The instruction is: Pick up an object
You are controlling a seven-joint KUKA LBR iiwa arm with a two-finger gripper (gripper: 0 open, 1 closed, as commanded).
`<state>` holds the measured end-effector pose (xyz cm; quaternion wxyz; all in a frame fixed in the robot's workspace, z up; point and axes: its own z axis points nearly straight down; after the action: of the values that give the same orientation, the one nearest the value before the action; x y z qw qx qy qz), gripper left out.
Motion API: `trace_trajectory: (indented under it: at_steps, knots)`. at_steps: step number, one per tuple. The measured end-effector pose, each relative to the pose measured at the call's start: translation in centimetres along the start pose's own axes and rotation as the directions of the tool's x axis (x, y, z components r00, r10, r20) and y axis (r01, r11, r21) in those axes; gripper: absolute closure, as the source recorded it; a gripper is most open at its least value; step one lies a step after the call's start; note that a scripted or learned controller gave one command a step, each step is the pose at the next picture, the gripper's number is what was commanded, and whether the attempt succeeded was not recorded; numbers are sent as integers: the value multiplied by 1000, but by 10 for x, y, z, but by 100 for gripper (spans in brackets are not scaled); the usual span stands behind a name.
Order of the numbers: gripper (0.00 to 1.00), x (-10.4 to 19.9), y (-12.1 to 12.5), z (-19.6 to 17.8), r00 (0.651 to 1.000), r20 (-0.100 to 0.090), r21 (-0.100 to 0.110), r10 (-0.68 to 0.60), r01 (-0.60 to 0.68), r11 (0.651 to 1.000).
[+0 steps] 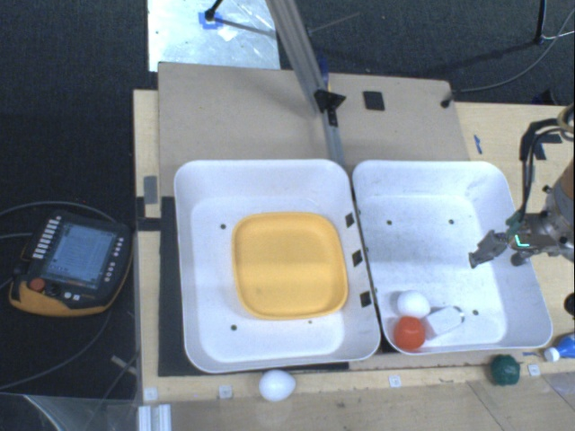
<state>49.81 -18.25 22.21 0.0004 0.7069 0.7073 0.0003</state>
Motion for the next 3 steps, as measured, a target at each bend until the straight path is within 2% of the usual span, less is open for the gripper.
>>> trace_trajectory:
  at_steps: [1, 2, 3]
  knots:
    - [0, 0, 0, 0, 1000, 0, 0, 0, 0, 1000]
    - [0, 6, -4, 59, 1000, -1, 4, 0, 0, 1000]
    - [0, 4, -2, 101, 1000, -1, 3, 1, -1, 1000]
